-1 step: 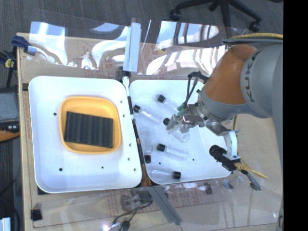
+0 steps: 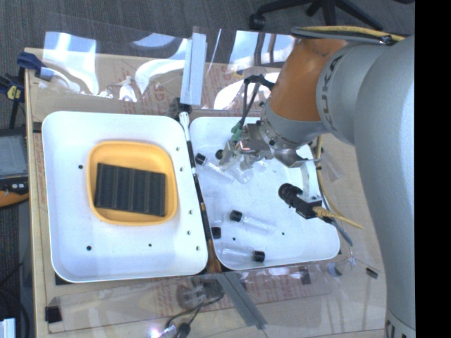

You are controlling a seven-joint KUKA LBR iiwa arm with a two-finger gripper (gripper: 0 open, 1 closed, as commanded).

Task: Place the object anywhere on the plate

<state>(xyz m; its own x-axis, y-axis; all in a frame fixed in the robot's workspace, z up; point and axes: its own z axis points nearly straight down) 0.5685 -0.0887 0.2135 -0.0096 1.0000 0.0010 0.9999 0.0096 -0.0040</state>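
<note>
Bench edge nearest; beyond it the left white bin (image 2: 63,245) holds a yellow rounded plate (image 2: 131,182) bearing a dark ribbed slab. Grey arm (image 2: 366,118) reaches over the right white bin (image 2: 320,241), gripper (image 2: 239,150) low among small clear black-capped vials (image 2: 248,220); carpet and chair base behind.

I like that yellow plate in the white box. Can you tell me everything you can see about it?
The yellow plate is a rounded rectangle with a thick, raised rim and looks like smooth plastic. A dark ridged rectangle lies flat in its middle, covering most of the inside. The plate sits flat in the left white bin, a little above that bin's centre, away from the walls. The arm is over the other bin, well apart from it.
</note>
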